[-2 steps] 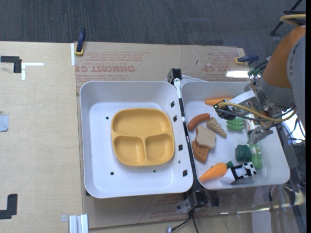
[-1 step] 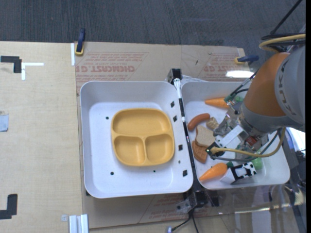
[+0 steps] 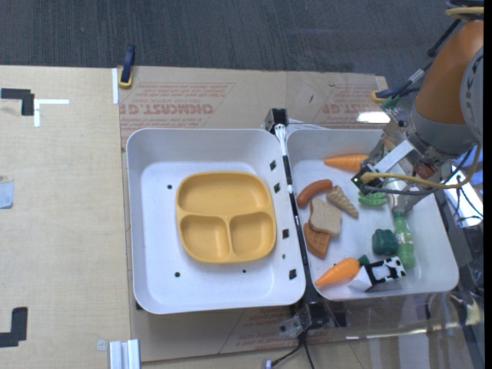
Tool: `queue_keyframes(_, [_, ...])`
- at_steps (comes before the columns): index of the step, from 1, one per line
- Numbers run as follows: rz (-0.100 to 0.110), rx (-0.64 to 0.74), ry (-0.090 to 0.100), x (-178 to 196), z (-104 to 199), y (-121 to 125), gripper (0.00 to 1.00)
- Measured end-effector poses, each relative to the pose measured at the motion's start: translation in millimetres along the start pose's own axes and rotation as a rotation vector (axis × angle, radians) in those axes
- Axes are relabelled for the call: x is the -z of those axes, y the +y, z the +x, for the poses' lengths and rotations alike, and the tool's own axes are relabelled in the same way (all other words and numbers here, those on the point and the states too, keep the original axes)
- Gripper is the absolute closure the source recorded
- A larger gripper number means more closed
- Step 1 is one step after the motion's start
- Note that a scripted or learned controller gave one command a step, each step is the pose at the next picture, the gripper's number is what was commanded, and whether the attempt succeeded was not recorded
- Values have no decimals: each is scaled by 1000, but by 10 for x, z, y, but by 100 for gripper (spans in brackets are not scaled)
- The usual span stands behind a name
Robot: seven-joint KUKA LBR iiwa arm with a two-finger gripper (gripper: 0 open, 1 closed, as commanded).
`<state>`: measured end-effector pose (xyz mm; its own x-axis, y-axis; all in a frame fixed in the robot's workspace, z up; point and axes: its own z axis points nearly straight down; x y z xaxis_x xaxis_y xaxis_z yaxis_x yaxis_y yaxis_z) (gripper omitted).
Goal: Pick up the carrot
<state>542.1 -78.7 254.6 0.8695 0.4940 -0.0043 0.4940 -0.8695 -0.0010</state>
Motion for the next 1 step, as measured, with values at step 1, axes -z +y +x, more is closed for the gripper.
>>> queue_keyframes(1, [4,21,-3,-491,-512,-416,0])
